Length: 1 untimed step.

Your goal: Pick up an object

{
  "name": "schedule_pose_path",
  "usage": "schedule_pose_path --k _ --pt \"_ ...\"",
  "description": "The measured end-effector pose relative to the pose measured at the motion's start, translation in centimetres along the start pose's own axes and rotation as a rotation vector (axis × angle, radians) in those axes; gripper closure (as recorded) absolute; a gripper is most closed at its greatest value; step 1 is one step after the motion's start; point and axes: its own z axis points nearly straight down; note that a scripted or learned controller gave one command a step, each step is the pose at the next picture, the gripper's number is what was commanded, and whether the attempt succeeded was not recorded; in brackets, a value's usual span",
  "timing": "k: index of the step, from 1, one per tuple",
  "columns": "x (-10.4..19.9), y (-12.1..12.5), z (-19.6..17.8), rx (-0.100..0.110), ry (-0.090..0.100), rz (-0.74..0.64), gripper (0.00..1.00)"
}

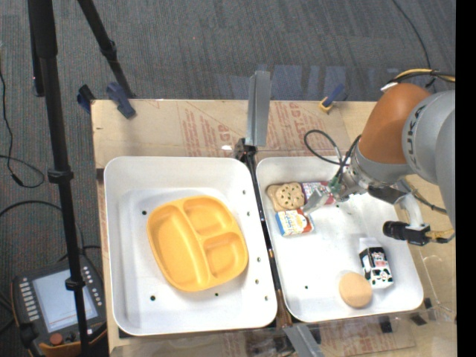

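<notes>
My gripper (324, 196) is low in the upper left part of the right bin (327, 303), reaching in from the right below the orange wrist band (388, 129). It hangs just over a small colourful packet (314, 190), with a round tan cookie (287, 195) directly to its left. A white and blue box (294, 222) lies just below the gripper. Farther right in the same bin sits a black and white carton (374, 265), and a round tan bun (355, 289) rests near the front edge.
The left bin (126, 184) holds a yellow divided plate (197, 242). A grey upright post (258, 110) stands behind the seam between the bins. Black cables (321, 143) loop over the right bin's back edge. A tripod (56, 162) stands at the left.
</notes>
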Motion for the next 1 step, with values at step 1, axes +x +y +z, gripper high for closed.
schedule_pose_path --k 1 --pt "-0.61 2.21 0.07 0.001 -0.005 -0.014 0.0"
